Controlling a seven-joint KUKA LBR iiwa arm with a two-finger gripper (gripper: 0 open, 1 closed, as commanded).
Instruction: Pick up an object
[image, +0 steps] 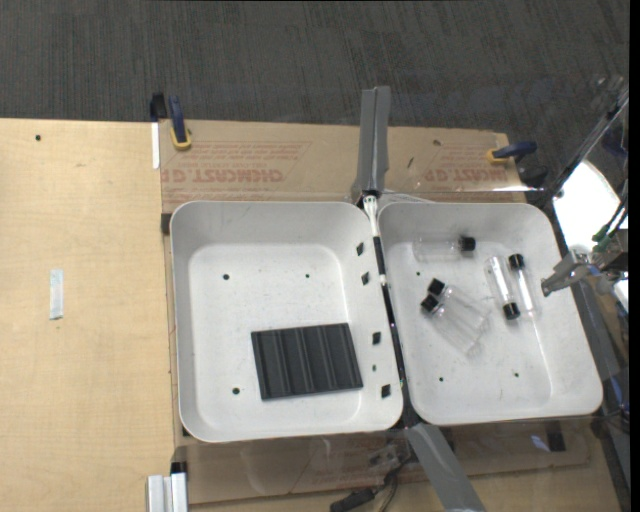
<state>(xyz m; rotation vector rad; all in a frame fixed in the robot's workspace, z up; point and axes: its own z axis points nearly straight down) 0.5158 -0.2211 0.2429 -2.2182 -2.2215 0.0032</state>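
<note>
Down in the left bin (200, 240) lies a dark ridged pad (305, 361), flat near the front. Next door, the right bin (560, 395) has clear little tubes with black caps (505, 285) scattered about. Whether the robot's pincer is apart or together, nobody could tell.

Bench: tan wooden top (80, 400), cardboard sheet (270, 165) laid over it.
On cardboard: left bin (200, 330), right bin (560, 390), touching.
</note>
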